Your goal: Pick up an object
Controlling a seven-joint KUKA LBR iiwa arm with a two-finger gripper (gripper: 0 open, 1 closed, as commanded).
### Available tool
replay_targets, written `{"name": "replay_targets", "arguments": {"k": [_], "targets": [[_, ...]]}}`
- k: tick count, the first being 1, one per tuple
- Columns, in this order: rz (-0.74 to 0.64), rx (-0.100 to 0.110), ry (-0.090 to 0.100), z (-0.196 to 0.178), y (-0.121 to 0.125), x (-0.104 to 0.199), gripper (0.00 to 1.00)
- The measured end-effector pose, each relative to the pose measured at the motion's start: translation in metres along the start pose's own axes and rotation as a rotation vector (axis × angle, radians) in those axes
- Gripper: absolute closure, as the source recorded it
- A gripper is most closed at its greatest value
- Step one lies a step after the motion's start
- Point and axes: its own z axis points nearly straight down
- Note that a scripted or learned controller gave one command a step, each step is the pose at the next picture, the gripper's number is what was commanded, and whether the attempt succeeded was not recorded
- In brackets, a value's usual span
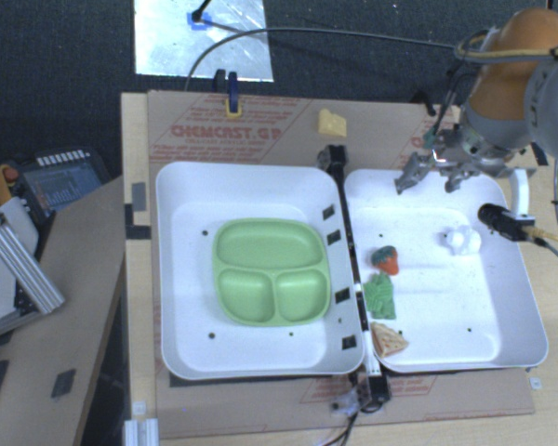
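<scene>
Nearest us lay a tan wedge-shaped toy [388, 340], a leafy green toy [380, 295] and a small red-and-green toy [385, 258], all along the left wall of the right white bin [511, 328]. Beyond them a small white object [458, 240] sat nearer the bin's far right. We judged the approach step underway: our two-finger gripper [431, 179] hung open and empty over the bin's far edge, needing to descend onto one piece.

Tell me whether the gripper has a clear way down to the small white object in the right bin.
Probably yes: the gripper is above the bin's far edge, and the white object lies alone on bare floor.
</scene>
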Motion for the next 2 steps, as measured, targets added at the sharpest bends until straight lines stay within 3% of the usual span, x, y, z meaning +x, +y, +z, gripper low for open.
{"name": "replay_targets", "arguments": {"k": [2], "targets": [[-0.002, 0.002, 0.000, 0.106, 0.003, -0.008, 0.00]]}}
